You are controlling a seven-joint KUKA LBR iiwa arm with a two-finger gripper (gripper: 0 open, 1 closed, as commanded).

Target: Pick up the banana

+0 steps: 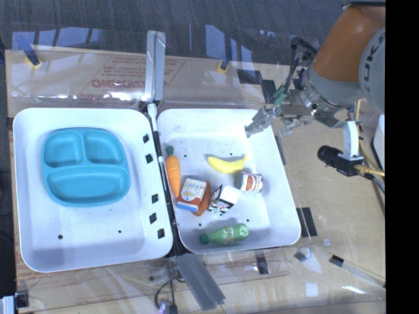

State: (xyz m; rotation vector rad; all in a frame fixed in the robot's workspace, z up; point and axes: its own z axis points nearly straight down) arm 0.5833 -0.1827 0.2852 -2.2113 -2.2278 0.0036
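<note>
From the camera view, the banana point(226, 163) lies in the right bin point(196, 120), just above the small can point(251, 182) and right of the carrot point(173, 174). The gripper point(256, 127) hangs above the banana, up-right of it, holding nothing; its opening cannot be told. A clean grasp likely means descending over the banana's middle, closing across its narrow width, clear of the can.

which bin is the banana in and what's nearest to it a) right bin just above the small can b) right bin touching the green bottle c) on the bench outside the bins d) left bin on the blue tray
a: the banana lies in the right bin, with the small can just below it; the green bottle lies apart, near the bin's front edge, and the blue tray sits in the left bin.
</note>
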